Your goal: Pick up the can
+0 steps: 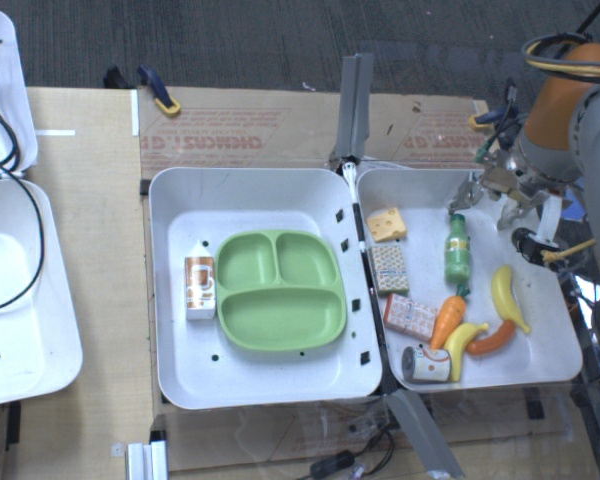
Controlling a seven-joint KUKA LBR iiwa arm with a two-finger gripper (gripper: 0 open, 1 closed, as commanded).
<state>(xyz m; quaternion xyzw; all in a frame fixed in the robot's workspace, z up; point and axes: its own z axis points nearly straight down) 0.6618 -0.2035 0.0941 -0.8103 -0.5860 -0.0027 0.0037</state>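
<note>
Can [426, 364] lies on its side in the right bin [560, 363], near front corner, touching the small banana [463, 342] and just in front of the carrot [446, 321]. Green bottle [457, 251] lies mid-bin; cheese wedge [386, 225] and cracker box [389, 268] sit along the left wall. Gripper [467, 200] hovers over the bin's far side, above the bottle's cap, well apart from the can. Cannot tell whether it is apart or together. Left bin [170, 268] holds a green divided plate [278, 290] and a small carton [200, 287].
</note>
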